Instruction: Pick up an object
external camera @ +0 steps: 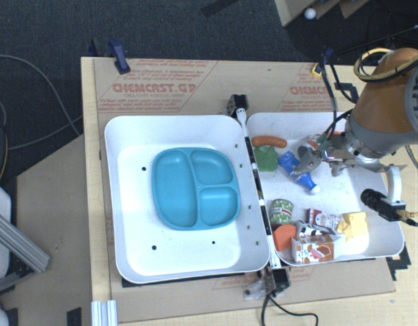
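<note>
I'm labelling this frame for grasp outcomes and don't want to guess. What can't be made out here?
- End effector: small and blurred in the camera view, so its grip state is unclear, as is any contact with the blue item.
- Arm: cut off by the right edge.
- Carton: print too small to read.
- Orange piece: partly hidden by the carton.

Two shallow white bins sit side by side on a brown board. The left bin (127, 250) holds a blue divided plate (195, 187). In the right bin (372, 246), the gripper (316, 156) hangs over the upper part, just beside a blue bottle (297, 170) with a white cap. Nearby lie a toy hot dog (269, 141) and a green block (266, 158). Along the near edge cluster a green can (281, 210), an orange piece (285, 235), a small carton (312, 248) and a yellow block (355, 225).
</note>
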Controlling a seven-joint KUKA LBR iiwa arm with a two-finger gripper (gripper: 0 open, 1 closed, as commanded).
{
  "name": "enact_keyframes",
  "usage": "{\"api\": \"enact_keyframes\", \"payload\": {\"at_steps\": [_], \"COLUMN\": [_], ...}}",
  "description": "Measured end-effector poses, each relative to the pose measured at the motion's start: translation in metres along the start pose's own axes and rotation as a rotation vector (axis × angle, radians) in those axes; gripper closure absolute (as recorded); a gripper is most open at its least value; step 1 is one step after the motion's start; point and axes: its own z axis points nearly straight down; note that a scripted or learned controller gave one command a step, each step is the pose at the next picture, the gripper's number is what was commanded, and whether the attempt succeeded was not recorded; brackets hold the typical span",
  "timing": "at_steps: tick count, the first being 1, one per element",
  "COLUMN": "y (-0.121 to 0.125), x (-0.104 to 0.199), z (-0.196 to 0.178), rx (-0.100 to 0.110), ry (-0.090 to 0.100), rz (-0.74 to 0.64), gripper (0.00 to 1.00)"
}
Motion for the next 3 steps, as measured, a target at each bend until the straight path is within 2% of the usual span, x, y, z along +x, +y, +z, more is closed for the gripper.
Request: {"api": "enact_keyframes", "payload": {"at_steps": [1, 2, 3], "y": [0.009, 0.009, -0.021], "x": [0.016, 0.016, 0.098], "z": [0.063, 0.052, -0.038], "rx": [-0.005, -0.007, -0.007], "ry": [-0.001, -0.001, 0.0], "rz": [-0.002, 0.0, -0.004], "gripper": [0.0, 1.0, 1.0]}}
